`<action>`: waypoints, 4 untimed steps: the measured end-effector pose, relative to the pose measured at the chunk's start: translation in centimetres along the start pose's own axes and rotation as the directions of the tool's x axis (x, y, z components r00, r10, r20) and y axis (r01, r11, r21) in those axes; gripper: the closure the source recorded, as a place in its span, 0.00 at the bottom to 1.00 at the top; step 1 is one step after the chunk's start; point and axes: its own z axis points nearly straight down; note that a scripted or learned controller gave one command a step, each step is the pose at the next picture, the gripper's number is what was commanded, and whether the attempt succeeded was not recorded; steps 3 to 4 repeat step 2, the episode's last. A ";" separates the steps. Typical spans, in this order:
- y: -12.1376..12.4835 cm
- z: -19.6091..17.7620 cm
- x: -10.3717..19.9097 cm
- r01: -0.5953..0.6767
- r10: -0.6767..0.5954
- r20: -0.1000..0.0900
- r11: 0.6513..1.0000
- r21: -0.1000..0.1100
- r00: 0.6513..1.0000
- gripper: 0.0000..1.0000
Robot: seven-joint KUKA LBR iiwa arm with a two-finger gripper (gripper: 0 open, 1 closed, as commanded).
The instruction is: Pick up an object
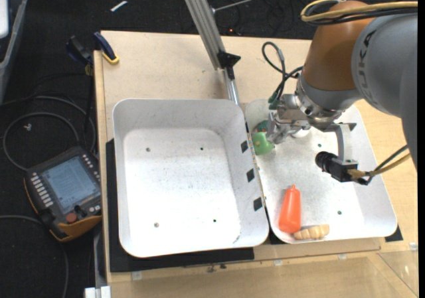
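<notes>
My gripper (277,129) hangs low over the back left part of the right bin (352,207), under the grey and orange wrist. A small green object (261,143) lies right at its tip, by the bin's left wall; whether it is gripped is hidden. Near the front of the same bin lies an orange bottle-shaped object (290,209). Just in front of it, against the front rim, rests a small beige ridged piece (312,231).
The left bin (179,177) stands beside the right one. A slanted metal pole (202,14) comes down to the bins' back junction. A black plug on a cable (335,166) hangs from the arm over the right bin. A teach pendant (63,187) lies on the floor at left.
</notes>
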 end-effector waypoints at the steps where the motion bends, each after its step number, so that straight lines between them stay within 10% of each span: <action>1: -0.5 0.1 4.7 0.001 -0.001 0.000 1.000 -0.001 1.000 1.00; 2: -2.1 -0.9 10.7 0.003 -0.003 -0.001 1.000 -0.002 1.000 1.00; 4: -2.1 -0.9 10.7 0.003 -0.003 -0.001 1.000 -0.002 1.000 1.00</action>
